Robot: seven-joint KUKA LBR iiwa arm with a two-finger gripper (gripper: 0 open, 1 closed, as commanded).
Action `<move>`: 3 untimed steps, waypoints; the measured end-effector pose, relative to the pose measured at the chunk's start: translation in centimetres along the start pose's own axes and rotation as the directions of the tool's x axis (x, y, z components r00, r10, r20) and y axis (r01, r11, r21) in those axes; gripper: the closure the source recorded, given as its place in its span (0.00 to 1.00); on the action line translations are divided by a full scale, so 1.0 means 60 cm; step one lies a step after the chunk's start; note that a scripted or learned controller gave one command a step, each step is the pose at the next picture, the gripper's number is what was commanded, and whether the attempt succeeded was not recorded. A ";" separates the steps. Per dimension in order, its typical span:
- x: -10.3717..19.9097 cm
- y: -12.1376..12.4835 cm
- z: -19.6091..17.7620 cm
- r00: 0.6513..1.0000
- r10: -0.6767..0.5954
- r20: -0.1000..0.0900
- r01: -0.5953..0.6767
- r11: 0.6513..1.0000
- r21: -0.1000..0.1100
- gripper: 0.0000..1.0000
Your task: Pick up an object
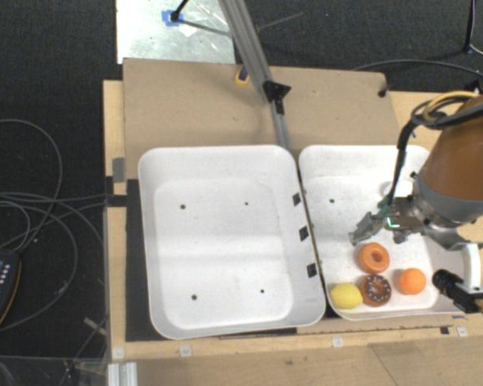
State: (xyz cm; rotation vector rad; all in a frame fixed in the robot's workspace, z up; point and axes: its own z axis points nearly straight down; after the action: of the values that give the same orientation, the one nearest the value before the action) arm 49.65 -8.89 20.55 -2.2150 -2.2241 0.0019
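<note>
Here, in the camera view, two shallow white bins are seen side by side on the worktop (193,103). In the near corner of the right bin (338,183) four small things are gathered: an orange ring doughnut (374,257), a chocolate doughnut with sprinkles (377,289) just below it, a yellow lemon (346,296) touching the chocolate one on its left, and an orange ball-shaped fruit (411,281) a little to the right. The left bin (217,240) lies beside them.

All four are judged to be light toy pieces, probably smooth and somewhat slippery, and not fragile. The orange ring doughnut is taken as the likeliest target, since it lies nearest the tool; it would best be gripped across its outer rim, or with one finger through the hole. The round fruit may roll away when pinched.

The tool (378,223) is seen just above and to the left of the orange ring doughnut, close to it, though contact cannot be told. Nothing is seen between its fingers, and whether they are spread or pressed together cannot be told.
</note>
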 end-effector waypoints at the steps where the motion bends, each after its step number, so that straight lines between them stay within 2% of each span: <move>1: 0.000 0.001 -0.002 1.000 0.003 0.000 -0.003 1.000 -0.004 0.00; 2: -0.002 0.009 0.100 1.000 0.004 0.000 -0.004 1.000 0.002 0.00; 3: -0.004 0.012 0.180 1.000 0.005 0.004 -0.005 1.000 -0.008 0.00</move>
State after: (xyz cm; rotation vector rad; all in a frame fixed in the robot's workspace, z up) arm 50.32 -9.11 9.73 -2.2262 -2.2240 -0.0025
